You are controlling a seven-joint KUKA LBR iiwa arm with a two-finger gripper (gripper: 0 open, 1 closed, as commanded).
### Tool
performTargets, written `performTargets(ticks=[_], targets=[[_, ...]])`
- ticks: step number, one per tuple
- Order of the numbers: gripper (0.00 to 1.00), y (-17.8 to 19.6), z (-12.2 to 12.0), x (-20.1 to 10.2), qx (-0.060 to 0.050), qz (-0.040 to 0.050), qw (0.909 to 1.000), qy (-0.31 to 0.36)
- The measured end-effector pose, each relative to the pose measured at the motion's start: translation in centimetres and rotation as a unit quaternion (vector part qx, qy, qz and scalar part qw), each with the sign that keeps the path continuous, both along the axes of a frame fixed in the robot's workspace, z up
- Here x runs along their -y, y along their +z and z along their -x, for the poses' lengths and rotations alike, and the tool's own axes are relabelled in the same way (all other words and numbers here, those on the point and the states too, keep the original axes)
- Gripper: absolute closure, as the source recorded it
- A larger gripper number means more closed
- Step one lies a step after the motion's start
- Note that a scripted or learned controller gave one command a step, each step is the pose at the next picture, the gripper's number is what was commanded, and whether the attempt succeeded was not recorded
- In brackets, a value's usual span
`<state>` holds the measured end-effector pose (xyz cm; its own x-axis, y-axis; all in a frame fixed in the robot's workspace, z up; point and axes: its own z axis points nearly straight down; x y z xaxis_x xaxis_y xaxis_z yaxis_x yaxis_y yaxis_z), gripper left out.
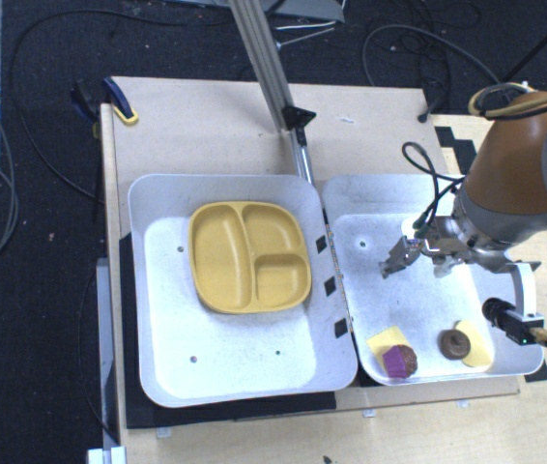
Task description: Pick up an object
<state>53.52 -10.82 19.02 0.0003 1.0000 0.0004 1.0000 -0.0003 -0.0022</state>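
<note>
The gripper (411, 255) hangs over the middle of the right bin (360, 211), at the end of the grey arm (515, 177) with its orange band, which comes in from the right side of the view. Its dark fingers point left and slightly down toward the bin floor; whether they stand apart or together cannot be told from this angle, and nothing is seen between them.

The loose things lie along the near edge of that same bin, below the gripper and apart from it. A purple ball-like object (399, 361) sits near the bin's front left corner, resting on or against a small yellow square piece (383, 341). To its right, a round brown object (455, 344) lies touching a pale yellow piece (477, 348) near the front right corner. Both pairs are nearer the camera than the gripper, the purple one almost straight below the fingers in the view, the brown one off toward the arm's side.

The left bin (158, 356) holds a yellow divided plate (250, 256) with three compartments, lying flat in the bin's upper half. The two bins sit side by side on the light wooden bench (196, 124), touching along their inner edges. A slanted metal pole (259, 46) rises from behind the bins.
</note>
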Motion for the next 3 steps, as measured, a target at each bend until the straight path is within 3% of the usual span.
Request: performTargets(ticks=[1, 2, 3], targets=[[0.0, -4.9, -0.6, -0.8, 0.0, -0.0001, 1.0, 0.0], [1.0, -3.7, -0.6, -0.7, 0.001, 0.0003, 1.0, -0.001], [1.0, 1.5, -0.3, -1.7, 0.002, 0.0004, 1.0, 0.001]])
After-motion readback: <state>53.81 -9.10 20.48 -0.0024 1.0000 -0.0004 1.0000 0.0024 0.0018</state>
